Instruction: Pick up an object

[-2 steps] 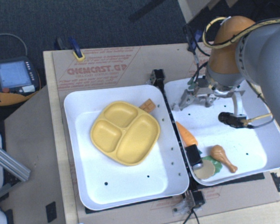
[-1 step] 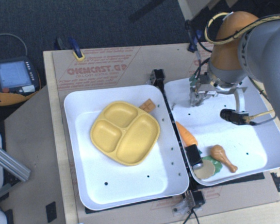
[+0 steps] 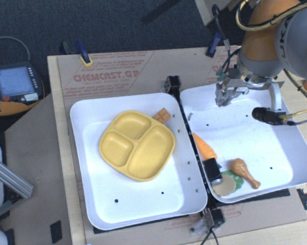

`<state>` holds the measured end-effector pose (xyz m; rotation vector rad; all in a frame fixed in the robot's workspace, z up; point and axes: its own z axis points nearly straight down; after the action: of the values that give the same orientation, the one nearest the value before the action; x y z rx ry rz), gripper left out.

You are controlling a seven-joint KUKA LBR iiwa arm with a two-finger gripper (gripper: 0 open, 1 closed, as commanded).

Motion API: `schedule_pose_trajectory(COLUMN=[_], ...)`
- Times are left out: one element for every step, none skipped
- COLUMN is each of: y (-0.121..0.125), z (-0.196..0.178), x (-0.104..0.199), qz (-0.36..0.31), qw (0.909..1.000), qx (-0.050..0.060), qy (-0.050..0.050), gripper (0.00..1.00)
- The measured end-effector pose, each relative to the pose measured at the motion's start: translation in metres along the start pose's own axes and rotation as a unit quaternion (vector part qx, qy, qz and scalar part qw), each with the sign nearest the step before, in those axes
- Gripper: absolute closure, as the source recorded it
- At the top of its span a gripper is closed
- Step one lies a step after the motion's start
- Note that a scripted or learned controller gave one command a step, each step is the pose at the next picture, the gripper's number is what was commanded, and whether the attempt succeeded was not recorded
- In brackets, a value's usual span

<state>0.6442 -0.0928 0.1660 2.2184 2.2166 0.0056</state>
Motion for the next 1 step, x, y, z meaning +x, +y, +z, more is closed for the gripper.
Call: schedule_pose_trajectory(y=[0.0017], z=[-0.054], x=[-0.0003], qz=[-0.001], qw=[1.0], qx=[0.0], qy=[0.0], gripper=[1.0])
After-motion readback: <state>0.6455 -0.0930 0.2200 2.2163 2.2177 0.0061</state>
